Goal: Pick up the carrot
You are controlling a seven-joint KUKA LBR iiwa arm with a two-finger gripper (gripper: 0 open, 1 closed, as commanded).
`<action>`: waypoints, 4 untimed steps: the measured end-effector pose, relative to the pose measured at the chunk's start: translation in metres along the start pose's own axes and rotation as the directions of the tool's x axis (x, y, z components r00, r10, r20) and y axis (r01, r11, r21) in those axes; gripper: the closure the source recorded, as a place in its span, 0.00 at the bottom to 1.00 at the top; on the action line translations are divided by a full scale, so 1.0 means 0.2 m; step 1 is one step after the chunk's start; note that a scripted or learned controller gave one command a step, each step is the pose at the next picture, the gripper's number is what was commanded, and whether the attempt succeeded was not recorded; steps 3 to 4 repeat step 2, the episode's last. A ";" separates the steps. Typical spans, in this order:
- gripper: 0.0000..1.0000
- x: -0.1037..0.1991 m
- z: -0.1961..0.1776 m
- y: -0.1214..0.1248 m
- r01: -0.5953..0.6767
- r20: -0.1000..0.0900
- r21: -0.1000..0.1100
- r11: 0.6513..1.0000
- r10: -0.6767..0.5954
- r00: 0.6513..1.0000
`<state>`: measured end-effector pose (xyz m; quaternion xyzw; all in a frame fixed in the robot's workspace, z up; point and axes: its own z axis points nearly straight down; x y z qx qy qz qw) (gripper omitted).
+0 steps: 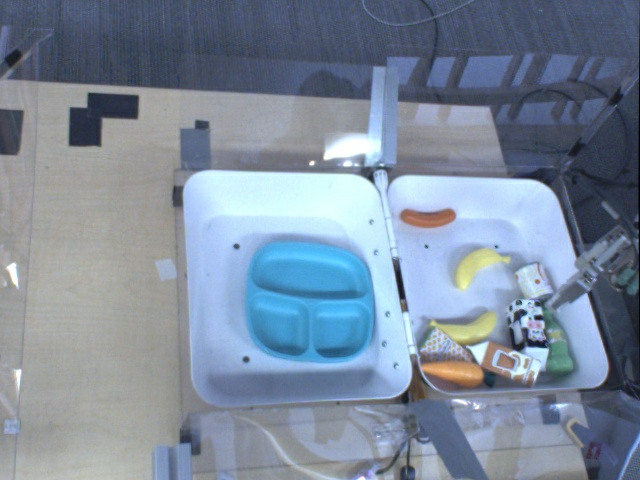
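The orange carrot lies flat along the front wall of the right bin, near its front left corner. It touches a patterned wedge and an orange-and-white box. My gripper hangs over the bin's right edge, well to the right of and behind the carrot, close to a small white carton. It holds nothing that I can see.
The right bin also holds a red sausage at the back, two yellow bananas, a black-and-white cow-patterned item and a green item. A blue divided plate sits in the left bin.
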<state>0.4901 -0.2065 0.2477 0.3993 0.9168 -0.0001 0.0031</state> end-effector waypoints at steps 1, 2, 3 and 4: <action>0.00 0.01 0.21 0.00 0.108 -0.005 0.001 0.994 -0.108 0.994; 0.00 -0.08 0.01 0.08 0.229 -0.001 0.000 0.974 -0.229 0.974; 0.00 -0.08 0.01 0.08 0.229 -0.001 0.000 0.974 -0.229 0.974; 0.00 -0.08 0.01 0.08 0.229 -0.001 0.000 0.974 -0.229 0.974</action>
